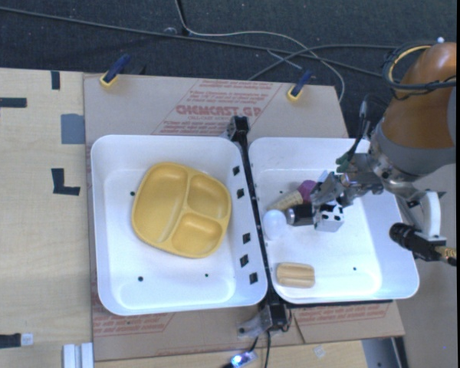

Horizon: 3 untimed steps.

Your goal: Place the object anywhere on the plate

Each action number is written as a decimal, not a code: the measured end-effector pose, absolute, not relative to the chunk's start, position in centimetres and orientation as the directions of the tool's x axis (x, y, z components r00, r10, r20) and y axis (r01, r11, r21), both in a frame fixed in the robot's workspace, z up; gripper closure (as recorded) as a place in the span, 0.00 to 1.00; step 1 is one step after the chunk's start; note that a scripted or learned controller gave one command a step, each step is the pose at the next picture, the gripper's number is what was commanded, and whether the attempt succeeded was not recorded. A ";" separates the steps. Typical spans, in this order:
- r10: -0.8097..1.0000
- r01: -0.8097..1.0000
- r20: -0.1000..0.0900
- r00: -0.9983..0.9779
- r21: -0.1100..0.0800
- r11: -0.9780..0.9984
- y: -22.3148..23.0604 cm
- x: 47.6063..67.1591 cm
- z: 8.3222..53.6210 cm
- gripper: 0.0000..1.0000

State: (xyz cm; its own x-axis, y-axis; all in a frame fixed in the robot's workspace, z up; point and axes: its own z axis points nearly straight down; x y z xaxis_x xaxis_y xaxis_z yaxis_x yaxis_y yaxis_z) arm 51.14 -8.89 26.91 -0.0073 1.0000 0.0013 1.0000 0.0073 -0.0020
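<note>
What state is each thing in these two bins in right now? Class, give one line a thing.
Yellow plate: flat in the left bin, nothing on it.
Tan block: lying on its side in the right bin.
White ball: resting by the divider.
Gripper: low over the small items in the right bin.

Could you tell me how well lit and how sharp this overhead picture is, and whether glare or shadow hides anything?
Camera view: lighting is even and soft; the yellow plate casts little shadow in the left bin. The right bin is bright white, so the pale ball nearly blends in. The image is slightly soft overall; the small items under the gripper blur together in its shadow.
</note>
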 end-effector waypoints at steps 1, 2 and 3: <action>1.000 1.000 0.001 -0.007 -0.004 0.007 -3.2 52.4 25.0 1.00; 1.000 1.000 0.000 -0.005 -0.005 0.005 1.2 52.9 23.7 1.00; 1.000 1.000 0.000 -0.006 -0.005 0.006 5.7 53.4 22.6 1.00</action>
State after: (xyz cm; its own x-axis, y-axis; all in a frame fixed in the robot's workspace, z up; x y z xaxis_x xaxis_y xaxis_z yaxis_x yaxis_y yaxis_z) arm 53.36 5.72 22.62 -0.0058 1.0000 0.0000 1.0000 0.0058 -0.0053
